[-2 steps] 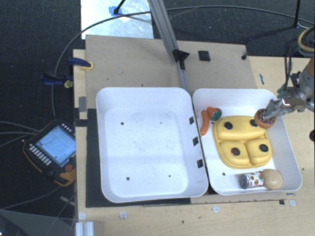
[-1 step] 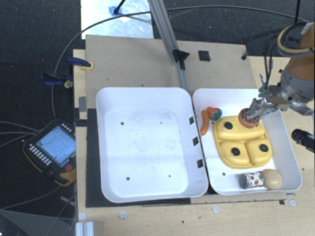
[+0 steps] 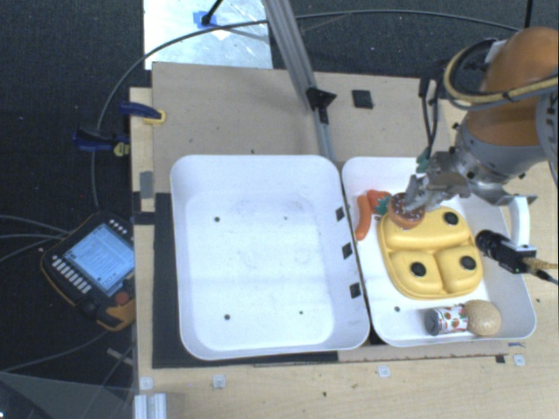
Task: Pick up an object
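The right bin holds a yellow moulded toy with three dark holes, an orange carrot-like piece, a small printed can and a tan round object. My gripper reaches in from the right and is low over the yellow toy's far left corner. A small brownish round thing lies right at its tip, beside the orange piece. Whether the gripper touches it is hidden by the wrist.
The left bin stands beside the right one, sharing a middle wall with black clips. A black cable connector hangs over the right bin's right side. A metal pole slants across the back of the bench.
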Controlling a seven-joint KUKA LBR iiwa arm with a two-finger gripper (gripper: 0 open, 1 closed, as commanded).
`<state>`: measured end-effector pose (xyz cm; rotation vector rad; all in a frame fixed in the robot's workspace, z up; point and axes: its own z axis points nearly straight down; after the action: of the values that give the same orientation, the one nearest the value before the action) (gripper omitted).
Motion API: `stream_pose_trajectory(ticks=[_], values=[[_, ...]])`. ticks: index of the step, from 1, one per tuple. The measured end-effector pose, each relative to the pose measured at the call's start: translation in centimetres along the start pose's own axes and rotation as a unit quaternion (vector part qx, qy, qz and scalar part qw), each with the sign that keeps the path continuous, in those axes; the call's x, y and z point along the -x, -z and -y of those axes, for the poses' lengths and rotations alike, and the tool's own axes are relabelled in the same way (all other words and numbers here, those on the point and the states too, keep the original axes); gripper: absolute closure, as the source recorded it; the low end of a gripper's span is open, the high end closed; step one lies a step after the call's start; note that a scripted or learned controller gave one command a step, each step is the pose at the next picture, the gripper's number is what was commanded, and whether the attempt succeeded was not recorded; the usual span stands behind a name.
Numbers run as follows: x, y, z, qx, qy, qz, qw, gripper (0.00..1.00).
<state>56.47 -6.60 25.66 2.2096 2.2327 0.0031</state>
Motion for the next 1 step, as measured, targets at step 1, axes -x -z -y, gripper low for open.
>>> stream_pose_trajectory(ticks=[1], values=[[-4.87, 0.29, 0.7, 0.0, 0.0, -0.001, 1.0, 1.0]])
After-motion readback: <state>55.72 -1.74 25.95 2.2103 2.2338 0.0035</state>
